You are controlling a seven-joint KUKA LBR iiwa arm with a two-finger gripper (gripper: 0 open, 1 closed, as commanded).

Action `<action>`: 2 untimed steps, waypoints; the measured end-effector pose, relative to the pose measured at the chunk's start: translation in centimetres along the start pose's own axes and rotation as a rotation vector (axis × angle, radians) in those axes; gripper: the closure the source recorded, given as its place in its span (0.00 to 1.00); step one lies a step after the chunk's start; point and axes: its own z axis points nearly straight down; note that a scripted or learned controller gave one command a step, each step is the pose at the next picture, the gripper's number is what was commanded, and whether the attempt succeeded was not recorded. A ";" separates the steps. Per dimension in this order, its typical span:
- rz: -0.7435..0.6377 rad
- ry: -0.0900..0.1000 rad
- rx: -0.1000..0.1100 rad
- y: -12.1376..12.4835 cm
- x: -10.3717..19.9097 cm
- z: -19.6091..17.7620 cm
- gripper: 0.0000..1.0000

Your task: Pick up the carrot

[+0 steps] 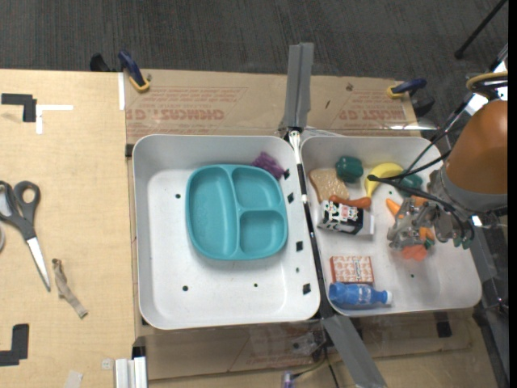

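Arm (482, 152) comes in from 3 o'clock and reaches over the right bin (452, 301). Gripper (410, 231) sits low over that bin's 3 o'clock part, with cables tangled around it. Claw open or closed: cannot tell, the metal and wires blur together.

Carrot (393, 207) is a short orange stub in the right bin, just at 11 o'clock of the gripper and very near it. Touching or not: cannot tell. Nothing visibly gripped. A red-orange piece (414, 253) lies at 6 o'clock of the gripper, close under it; what it is, unclear.

Rest of the right bin:
- green item (349, 167) at 12 o'clock
- yellow item (386, 172) just at 3 o'clock of the green one
- tan bread-like item (327, 184) at 10 o'clock, near the divider
- black-and-white carton (343, 217) at 9 o'clock, lying flat below the bread
- small red-patterned box (352, 269) at 7 o'clock
- blue bottle (359, 297) on its side at 6 o'clock of the box, by the bin's front wall

Left bin (161, 297) holds a teal divided plate (237, 212) around its centre, and a purple item (269, 164) at 1 o'clock of the plate, at its rim.

Scissors (26, 217) lie on the bench, well apart, at 9 o'clock of the left bin. One blue clamp (133, 69) sits at 11 o'clock of the left bin, another (406, 88) at 12 o'clock of the right bin.
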 end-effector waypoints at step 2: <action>0.431 0.006 0.001 7.1 5.5 -13.2 1.00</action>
